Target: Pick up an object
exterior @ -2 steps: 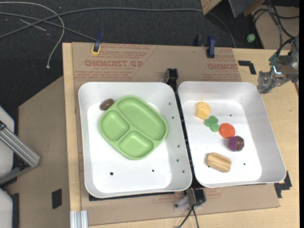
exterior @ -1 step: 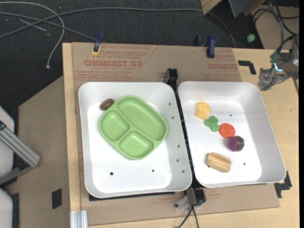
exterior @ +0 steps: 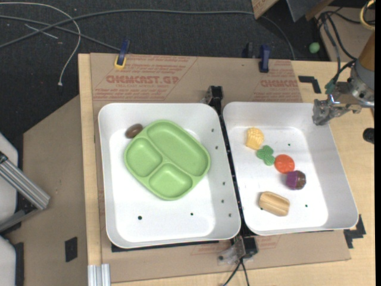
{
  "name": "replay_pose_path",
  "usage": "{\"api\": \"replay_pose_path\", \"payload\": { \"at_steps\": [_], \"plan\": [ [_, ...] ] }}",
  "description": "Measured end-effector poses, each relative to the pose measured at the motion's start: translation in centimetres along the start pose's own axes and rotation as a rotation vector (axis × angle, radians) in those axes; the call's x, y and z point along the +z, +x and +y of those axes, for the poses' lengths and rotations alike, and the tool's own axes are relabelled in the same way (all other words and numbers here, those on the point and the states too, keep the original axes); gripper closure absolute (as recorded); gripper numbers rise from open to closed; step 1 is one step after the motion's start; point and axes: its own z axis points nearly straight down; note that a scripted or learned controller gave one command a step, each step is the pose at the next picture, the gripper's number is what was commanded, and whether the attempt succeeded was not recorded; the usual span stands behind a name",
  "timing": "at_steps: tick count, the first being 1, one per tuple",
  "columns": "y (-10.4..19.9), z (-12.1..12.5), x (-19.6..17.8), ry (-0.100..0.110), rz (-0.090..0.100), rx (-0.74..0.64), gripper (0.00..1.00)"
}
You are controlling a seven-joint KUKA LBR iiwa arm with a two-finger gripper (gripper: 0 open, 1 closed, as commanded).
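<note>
**Five small pieces in the right bin, arm waiting at the corner**

The pickings lie in the right bin (exterior: 333, 177): a yellow corn piece (exterior: 255, 138) nearest the far side, a green piece (exterior: 265, 154) just beside it, then a tomato (exterior: 284, 162) touching a purple piece (exterior: 296, 179), and a bread roll (exterior: 274, 203) apart from the rest toward the near edge. They look like toy food, so I'd judge them light, hard and a little slick, apt to skid or roll on the smooth white floor when pinched. The roll seems the easiest choice: it lies alone with bare floor all round, and taking it across its short width should give the fingers flat flanks. The tomato and its purple neighbour are round and pressed together, so a finger would have trouble getting between them.

The gripper (exterior: 324, 111) hangs over the bin's far right corner, near the rim and well apart from every piece. From here I cannot tell how its fingers are set.

In the left bin (exterior: 119, 219) sits a green tray (exterior: 167, 159) with three compartments, and a brown piece (exterior: 133, 130) lies just beside its far left edge. The wall between the bins is the only barrier nearby.
</note>
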Motion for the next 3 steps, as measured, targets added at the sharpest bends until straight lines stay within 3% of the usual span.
{"api": "replay_pose_path", "payload": {
  "at_steps": [2,3],
  "plan": [
    [0.0,-0.5,8.8,0.001,0.001,0.000,0.00],
    [0.0,-0.4,7.4,-0.003,-0.001,0.000,1.00]
  ]
}}
